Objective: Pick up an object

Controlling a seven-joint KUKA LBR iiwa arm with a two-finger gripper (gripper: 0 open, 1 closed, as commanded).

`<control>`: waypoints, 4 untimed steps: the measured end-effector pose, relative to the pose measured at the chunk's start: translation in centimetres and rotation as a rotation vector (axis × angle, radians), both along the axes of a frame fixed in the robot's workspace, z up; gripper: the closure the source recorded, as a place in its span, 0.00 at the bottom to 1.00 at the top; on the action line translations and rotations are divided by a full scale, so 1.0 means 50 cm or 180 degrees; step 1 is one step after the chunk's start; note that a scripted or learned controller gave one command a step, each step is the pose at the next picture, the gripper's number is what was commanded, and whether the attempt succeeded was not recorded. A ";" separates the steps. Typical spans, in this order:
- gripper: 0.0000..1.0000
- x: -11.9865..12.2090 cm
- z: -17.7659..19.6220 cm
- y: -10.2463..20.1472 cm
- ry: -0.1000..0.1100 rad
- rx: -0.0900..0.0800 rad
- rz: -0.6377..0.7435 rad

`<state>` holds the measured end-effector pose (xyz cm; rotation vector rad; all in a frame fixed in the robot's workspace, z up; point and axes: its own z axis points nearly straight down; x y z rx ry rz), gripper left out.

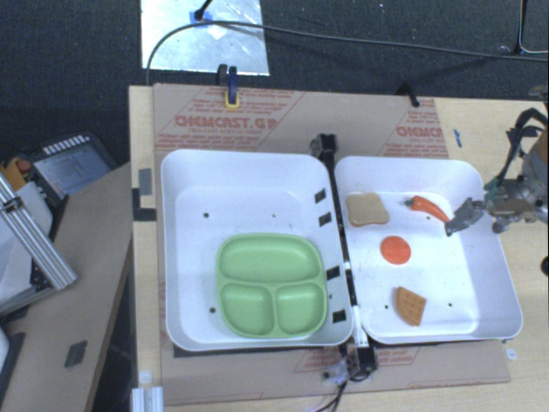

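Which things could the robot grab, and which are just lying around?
For the job: gripper, carrot, bread slice, red disc, waffle piece.
Just lying about: green divided plate, yellow clamp, cable.

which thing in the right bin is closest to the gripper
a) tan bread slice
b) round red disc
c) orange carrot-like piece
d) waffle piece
c: the orange carrot-like piece lies just left of the gripper near the right bin's far edge; the other three lie farther off.
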<state>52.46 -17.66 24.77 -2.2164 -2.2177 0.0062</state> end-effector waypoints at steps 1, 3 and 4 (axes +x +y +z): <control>0.00 0.004 0.009 0.000 -0.0028 -0.0007 0.0008; 0.00 0.003 -0.165 -0.003 -0.0018 -0.0003 0.0003; 0.00 -0.014 -0.264 -0.013 -0.0016 -0.0002 -0.0002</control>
